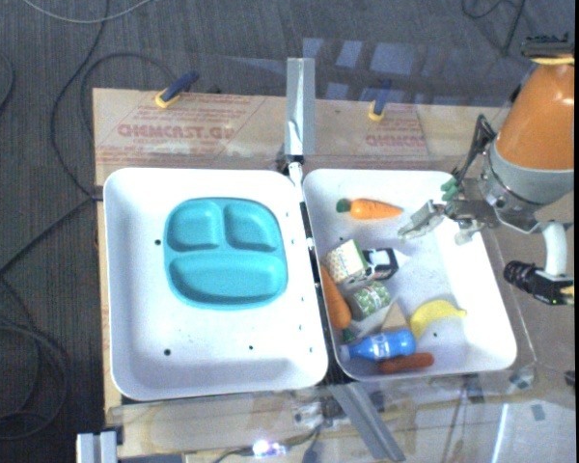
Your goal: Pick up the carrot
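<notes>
Two shallow white plastic bins sit side by side on the bench, and everything loose is in the right bin (pixel 492 287). The left bin (pixel 135 345) carries a turquoise plastic plate with three compartments (pixel 226 252), lying flat in its middle, probably as a place to set things down.

The orange carrot with a green stem end (pixel 370 208) lies on its side at the far end of the right bin, stem to the left, tip to the right, apart from the other items. That free spot should make it an easy target. A second long orange item (pixel 336 302) leans along the bin's left wall and could be mistaken for it.

Nearer in the bin lie a small patterned box (pixel 346 259), a black-and-white object (pixel 380 261), a green-patterned can (pixel 370 299), a yellow banana (pixel 436 314), a blue bottle (pixel 381 345) and a red sausage-shaped piece (pixel 406 362).

The two-finger gripper (pixel 423 220) hovers just right of the carrot's tip, apart from it and holding nothing. How wide its jaws stand I cannot tell.
</notes>
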`<state>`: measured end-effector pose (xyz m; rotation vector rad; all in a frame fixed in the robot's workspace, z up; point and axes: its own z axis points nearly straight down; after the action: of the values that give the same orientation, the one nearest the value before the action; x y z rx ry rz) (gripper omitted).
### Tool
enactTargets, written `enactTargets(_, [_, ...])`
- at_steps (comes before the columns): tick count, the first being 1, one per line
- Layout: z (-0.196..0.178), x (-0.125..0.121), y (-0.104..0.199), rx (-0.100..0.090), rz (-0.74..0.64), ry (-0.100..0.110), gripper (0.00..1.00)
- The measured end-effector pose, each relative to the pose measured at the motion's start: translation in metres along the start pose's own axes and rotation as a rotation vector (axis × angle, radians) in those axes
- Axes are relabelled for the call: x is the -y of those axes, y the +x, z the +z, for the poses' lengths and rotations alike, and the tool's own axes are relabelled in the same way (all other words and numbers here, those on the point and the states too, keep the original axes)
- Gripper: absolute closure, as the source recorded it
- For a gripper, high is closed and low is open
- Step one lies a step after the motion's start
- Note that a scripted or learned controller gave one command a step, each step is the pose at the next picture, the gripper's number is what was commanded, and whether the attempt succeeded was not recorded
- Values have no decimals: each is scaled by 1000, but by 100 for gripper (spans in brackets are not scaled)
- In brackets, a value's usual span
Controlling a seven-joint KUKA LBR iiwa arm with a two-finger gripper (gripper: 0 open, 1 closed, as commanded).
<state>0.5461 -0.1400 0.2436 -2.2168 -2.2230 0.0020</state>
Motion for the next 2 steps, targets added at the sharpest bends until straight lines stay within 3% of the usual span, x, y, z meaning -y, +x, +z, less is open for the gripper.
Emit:
enactTargets(1, [41,-67,57,0,101,2,0])
enactTargets(2, [121,-122,7,4,-91,0,0])
